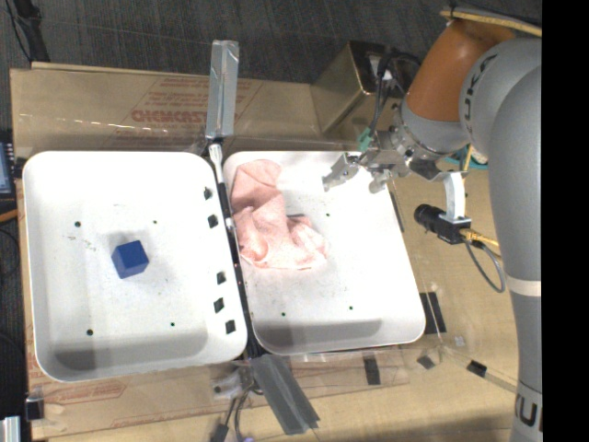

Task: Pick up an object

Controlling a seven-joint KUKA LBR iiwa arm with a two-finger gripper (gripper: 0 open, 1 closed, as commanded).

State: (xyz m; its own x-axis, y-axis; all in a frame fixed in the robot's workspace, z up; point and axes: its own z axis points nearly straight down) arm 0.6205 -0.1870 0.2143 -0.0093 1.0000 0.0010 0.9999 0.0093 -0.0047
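Grey metal bracket (285, 396) at the picture's bottom edge, lying on the table (460, 284) below the seam between the bins. Two shallow white bins side by side: left bin (55, 339) w/ a small blue cube (131, 258) resting on its floor, left of centre, well apart from the walls. Right bin (386, 311) w/ a crumpled pink cloth (271, 221) against its left wall, reaching from the far corner to about mid-bin; nothing touches it. Grey arm (511, 155) w/ orange band (442, 72) enters from the right. Gripper (354, 173) hovers over the right bin's far right part, near the far rim, apart from the cloth and to its right. Jaws spread open, fingertips parted, w/ nothing between them. Cardboard sheet (138, 109) w/ red print lies behind the bins; an upright grey post (221, 90) stands at the far end of the seam. Black cylindrical part (440, 224) hangs by the arm just beyond the right bin's right rim.
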